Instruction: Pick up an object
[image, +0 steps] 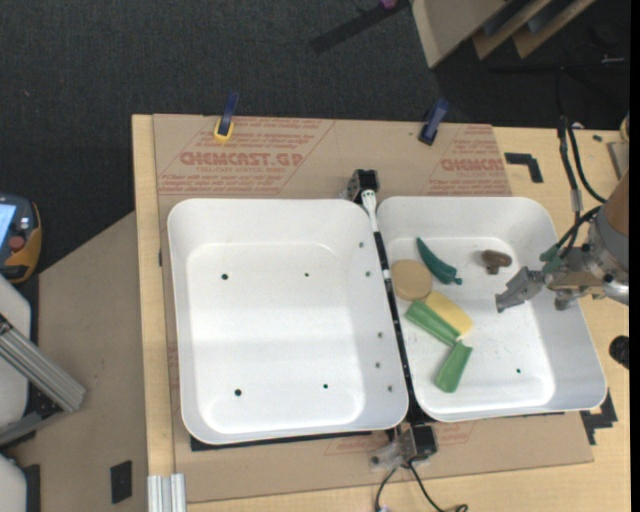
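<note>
Objects, a brown lump (495, 261) and green pieces (452, 367) among them, all lie in the right bin (575, 372), none lifted; my pincer (517, 291) hovers nearby, whether open or closed I cannot tell.

Just one camera here, mounted up above the bench (300, 150) and looking down at a slant, so the far edge sits at the top. It's back far enough to catch both white bins, left bin (200, 230) and right bin (530, 215), plus some dark floor (120, 60) around. The arm (612, 240) pokes in from the right.
</note>
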